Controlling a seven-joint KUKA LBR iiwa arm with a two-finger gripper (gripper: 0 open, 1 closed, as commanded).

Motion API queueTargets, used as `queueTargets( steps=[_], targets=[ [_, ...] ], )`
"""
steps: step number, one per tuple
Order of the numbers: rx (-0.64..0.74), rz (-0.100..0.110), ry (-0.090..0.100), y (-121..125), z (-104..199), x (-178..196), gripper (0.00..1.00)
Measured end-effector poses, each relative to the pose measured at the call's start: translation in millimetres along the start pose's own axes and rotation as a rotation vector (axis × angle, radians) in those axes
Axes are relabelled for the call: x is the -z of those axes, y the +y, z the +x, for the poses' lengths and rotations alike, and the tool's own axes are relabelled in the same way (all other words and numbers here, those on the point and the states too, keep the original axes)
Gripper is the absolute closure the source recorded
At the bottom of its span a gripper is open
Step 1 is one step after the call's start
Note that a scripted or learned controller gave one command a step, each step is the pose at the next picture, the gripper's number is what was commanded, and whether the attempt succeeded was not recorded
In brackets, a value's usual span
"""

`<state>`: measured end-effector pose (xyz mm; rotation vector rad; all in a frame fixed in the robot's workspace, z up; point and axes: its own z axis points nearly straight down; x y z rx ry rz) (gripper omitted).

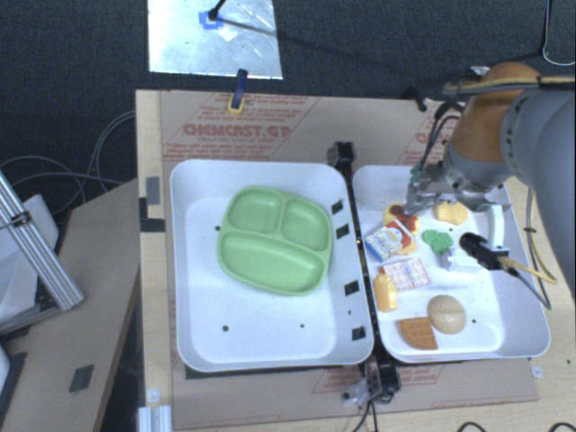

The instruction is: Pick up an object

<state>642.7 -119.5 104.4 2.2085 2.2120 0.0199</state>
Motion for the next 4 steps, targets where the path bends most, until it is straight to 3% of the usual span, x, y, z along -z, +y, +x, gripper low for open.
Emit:
queueTargets(
  steps=[2,4],
  targets=[
    [0.004,0.015,0.002,5.5,6.4,116.2,1.00],
    [0.004,0.021,0.003,-66.0,68.4,128.0,1.00]
  ],
)
